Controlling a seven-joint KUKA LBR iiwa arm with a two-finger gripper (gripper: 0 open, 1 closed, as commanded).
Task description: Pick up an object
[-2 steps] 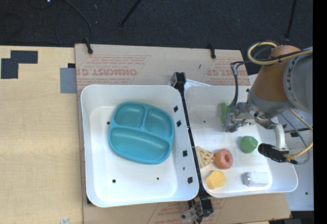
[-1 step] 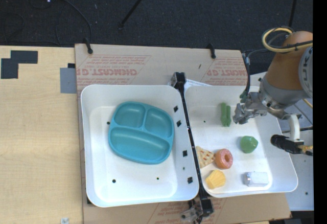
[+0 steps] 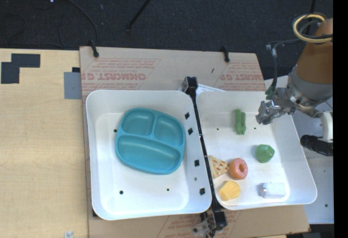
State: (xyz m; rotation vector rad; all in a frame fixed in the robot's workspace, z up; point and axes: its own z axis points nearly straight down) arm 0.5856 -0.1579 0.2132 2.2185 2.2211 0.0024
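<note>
The right bin (image 3: pixel 288 139) holds several small items. A long green piece (image 3: pixel 240 121) lies near its middle, a round green piece (image 3: pixel 265 153) below and to the right. Toward the front are a pink ring donut (image 3: pixel 237 168), a tan waffle-like piece (image 3: pixel 218 166), a yellow piece (image 3: pixel 229 190) and a small white block (image 3: pixel 272 190). My gripper (image 3: pixel 265 113) hangs over the upper right part of this bin, just right of the long green piece and above the round green one. Nothing shows between its fingers.
The left bin (image 3: pixel 103 177) carries a teal divided plate (image 3: pixel 150 140). A black divider clip strip (image 3: pixel 197 139) runs between the two bins. Cardboard (image 3: pixel 163 71) lies behind them, and a wooden benchtop (image 3: pixel 38 144) spreads to the left.
</note>
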